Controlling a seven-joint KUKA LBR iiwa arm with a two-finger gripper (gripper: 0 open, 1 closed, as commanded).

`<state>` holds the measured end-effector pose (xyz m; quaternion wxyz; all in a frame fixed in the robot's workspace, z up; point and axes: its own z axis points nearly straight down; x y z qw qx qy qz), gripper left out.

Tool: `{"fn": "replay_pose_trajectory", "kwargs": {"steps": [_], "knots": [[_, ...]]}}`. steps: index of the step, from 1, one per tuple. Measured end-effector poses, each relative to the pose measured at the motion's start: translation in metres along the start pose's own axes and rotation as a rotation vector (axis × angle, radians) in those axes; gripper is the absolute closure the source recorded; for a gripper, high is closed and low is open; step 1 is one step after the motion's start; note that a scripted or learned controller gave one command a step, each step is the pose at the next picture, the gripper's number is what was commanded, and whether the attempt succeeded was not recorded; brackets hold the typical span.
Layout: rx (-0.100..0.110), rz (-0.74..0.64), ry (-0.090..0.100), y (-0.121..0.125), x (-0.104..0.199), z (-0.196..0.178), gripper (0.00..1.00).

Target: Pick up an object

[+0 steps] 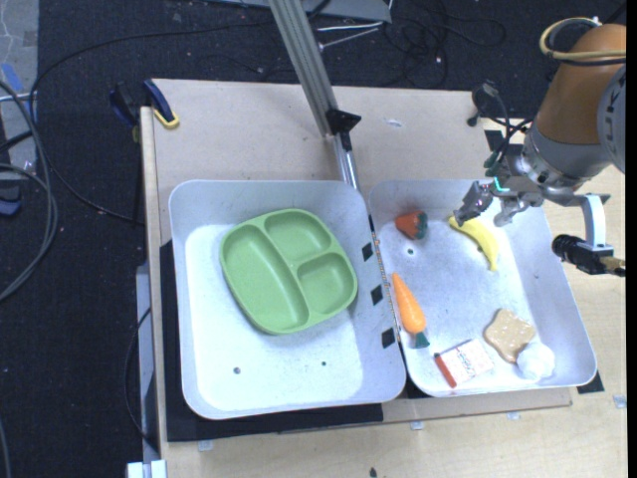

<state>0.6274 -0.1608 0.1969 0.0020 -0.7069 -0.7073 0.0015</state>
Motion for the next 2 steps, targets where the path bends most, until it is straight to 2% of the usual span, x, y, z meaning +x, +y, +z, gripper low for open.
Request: {"fn": "replay_pose_trajectory", "kwargs": {"steps": [1,2], "knots": [[-0.005,-0.001,-0.001,0.001,0.000,-0.002,0.00],[-0.002,0.001,-0.001,0.001,-0.004,0.041,0.00]]}}
